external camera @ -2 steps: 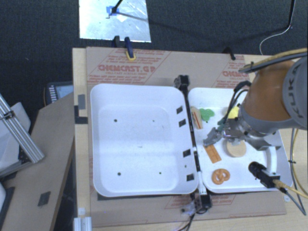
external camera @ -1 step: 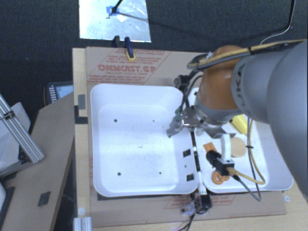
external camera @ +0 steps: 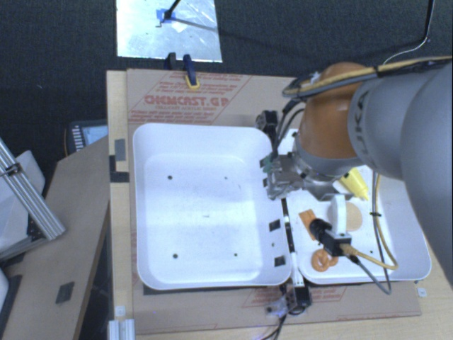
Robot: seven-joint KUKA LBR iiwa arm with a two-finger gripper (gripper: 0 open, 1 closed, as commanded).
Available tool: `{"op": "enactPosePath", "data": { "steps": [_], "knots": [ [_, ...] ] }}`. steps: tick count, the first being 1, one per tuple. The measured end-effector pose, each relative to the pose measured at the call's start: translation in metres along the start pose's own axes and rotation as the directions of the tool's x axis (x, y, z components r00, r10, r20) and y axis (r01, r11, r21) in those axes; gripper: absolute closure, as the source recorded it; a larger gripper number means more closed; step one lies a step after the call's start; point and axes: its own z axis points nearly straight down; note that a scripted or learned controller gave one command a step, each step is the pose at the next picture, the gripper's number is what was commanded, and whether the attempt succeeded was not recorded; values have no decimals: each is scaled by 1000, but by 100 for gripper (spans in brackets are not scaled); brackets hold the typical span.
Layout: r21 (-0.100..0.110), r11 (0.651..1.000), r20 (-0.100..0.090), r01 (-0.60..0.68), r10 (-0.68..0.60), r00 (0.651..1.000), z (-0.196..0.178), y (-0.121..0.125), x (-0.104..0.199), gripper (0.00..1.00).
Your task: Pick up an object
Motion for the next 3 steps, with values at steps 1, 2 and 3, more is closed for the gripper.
{"op": "enactPosePath", "data": {
  "steps": [1, 2, 3],
  "knots": [
    [-12, 1000, -2, 0, 0, 1000, -136, -32, -4, 100],
    [-13, 1000, -3, 4, -4, 1000, -243, -26, 40, 100],
    [-10, 1000, -2, -1, 1, 1000, -329, -49, 29, 100]
  ]
}}
